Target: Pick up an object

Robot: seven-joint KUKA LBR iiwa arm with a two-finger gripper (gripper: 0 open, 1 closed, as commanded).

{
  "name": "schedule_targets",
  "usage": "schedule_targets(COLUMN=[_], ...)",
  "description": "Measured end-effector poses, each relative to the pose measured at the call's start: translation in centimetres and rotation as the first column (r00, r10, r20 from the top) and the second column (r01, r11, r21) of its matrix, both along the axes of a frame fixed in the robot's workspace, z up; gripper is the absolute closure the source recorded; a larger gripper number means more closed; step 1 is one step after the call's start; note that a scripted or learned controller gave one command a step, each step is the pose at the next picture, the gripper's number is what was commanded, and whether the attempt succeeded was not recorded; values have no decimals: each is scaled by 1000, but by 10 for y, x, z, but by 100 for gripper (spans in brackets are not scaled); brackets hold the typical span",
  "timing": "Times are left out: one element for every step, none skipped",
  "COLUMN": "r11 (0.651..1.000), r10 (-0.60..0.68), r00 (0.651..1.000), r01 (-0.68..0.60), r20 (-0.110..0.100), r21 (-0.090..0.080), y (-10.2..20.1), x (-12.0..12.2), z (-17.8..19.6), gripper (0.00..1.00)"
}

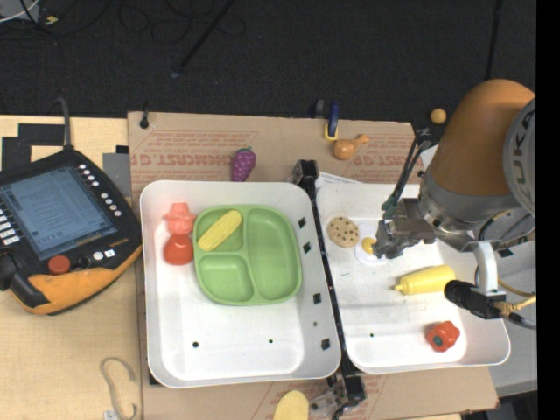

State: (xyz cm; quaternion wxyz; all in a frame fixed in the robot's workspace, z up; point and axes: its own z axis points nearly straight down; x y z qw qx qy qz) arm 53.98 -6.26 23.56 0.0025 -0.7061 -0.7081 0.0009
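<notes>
The arm (486, 160) is low over the right bin (420, 357), so the picking seems not done yet. The yellow bottle (425, 281), lying just beside the gripper (385, 245) on its near side, keeps its long axis left to right, cap pointing left. If the gripper is clenched or released cannot be told
</notes>
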Motion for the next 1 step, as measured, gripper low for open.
schedule_targets(r11=[1000], r10=[0], r00=[1000], r01=[0], r20=[0], r21=[0], y=[60], x=[-11], z=[-10], gripper=[100])
